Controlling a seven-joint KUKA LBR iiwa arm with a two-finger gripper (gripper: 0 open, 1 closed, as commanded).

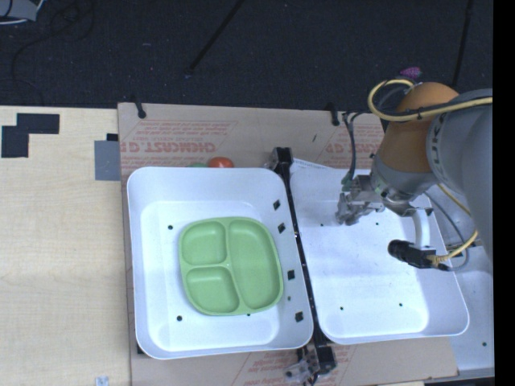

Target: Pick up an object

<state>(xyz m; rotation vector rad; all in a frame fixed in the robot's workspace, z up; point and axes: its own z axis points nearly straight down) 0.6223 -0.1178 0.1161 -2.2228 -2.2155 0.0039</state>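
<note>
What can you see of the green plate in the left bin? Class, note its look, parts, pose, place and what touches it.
The green plate is pale green, looks like plastic, and is a rounded square with three compartments: two smaller ones and one long one. It lies flat, right side up and slightly turned, on the floor of the left bin, near the middle. Its compartments look bare. Only the bin floor touches it; the claw is over the right bin.

You see a light wooden bench top [56, 240] on the left, marked with black patches [28, 133] and a grey patch [105, 159]. A brown cardboard sheet [209, 139] with red print lies beside it. Behind the bench, dark carpeted floor [241, 39] carries loose cables [217, 30].
</note>
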